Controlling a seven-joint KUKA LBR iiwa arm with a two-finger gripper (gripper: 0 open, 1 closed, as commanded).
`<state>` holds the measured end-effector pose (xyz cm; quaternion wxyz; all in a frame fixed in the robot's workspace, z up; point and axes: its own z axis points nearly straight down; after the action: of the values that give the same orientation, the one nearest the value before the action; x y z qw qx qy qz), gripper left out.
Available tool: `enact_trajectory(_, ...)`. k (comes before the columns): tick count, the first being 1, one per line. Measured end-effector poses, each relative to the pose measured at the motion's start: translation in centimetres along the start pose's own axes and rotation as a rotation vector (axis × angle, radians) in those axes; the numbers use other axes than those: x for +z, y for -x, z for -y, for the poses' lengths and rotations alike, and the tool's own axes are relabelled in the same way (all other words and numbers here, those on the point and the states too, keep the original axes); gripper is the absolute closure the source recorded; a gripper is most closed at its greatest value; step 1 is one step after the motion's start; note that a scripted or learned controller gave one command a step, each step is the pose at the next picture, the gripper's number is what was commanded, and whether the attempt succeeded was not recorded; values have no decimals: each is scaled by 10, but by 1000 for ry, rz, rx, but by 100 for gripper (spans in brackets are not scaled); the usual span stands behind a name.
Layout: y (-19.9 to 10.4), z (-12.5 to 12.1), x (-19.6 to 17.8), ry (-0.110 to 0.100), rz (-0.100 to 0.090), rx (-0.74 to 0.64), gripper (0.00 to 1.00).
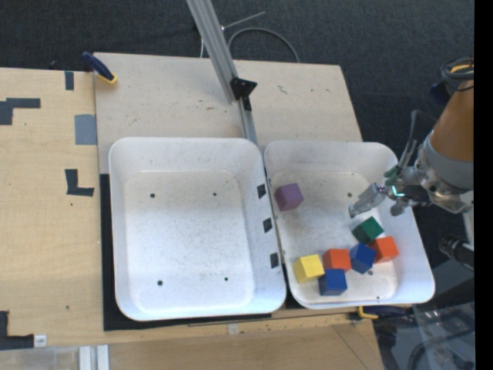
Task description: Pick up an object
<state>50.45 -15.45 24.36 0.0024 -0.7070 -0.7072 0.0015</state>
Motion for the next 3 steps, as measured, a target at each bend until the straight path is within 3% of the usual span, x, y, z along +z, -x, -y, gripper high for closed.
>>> enact_trajectory(1, 0, -1, -2, 4, 1, -2, 0)
enact_trajectory(3, 6, 17, 96, -1, 0, 1, 0)
